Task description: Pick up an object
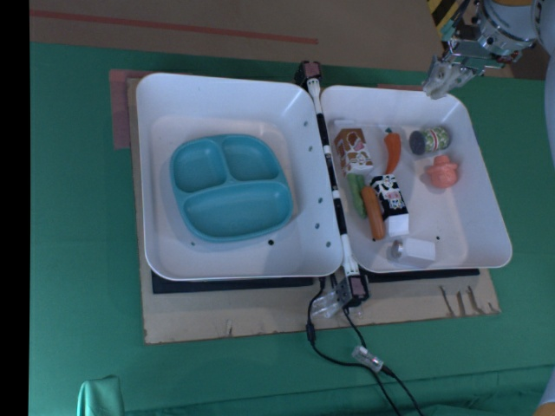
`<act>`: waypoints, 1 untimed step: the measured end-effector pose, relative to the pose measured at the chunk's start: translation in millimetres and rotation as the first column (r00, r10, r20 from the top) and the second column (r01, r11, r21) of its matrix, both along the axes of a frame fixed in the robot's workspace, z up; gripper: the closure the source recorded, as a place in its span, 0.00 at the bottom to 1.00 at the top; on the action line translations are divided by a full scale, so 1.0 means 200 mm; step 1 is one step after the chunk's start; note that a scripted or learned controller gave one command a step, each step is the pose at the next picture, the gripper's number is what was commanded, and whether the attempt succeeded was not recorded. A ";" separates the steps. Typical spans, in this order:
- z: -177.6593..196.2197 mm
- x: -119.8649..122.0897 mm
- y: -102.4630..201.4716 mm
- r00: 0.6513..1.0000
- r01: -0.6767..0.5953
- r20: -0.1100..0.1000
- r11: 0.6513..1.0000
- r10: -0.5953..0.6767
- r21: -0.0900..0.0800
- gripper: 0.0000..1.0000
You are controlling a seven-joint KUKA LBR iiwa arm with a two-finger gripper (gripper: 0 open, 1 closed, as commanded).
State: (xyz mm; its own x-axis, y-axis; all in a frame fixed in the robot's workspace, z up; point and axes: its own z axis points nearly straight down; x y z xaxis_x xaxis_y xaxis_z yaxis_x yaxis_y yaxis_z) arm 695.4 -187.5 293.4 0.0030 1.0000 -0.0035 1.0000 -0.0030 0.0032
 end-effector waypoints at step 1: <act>0.16 -0.21 0.00 1.000 0.000 -0.003 1.000 0.000 0.002 1.00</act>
